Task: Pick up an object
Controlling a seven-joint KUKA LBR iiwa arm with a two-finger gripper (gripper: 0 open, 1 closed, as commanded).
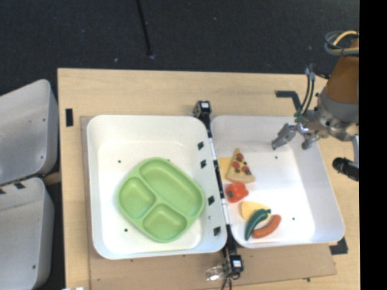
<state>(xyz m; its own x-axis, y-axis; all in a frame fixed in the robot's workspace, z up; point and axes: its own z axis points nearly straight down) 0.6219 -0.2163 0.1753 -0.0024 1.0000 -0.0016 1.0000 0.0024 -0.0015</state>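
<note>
- Nearest the camera, in the right bin [320, 222], a red sausage [268, 226] and a green chilli pepper [256, 222] lie touching, with a yellow wedge [251, 209] just behind them. None is lifted.
- Further back along the same bin's left side sit a red tomato [236, 191], then a pizza slice [240, 167] with a yellow piece [224, 165] tucked against its left edge. All rest on the bin floor.
- The left bin [97, 162] holds a green divided plate [160, 199], lying flat.
- My gripper [296, 136] hangs at the far right corner of the right bin, over bare floor, well apart from every toy food.
- My fingers [282, 137] stand spread wide, with nothing between them.
- Judgement: nothing is picked yet. Choosing an item, travelling to it, descending, closing and lifting all remain.
- The pizza slice is the closest candidate to me.
</note>
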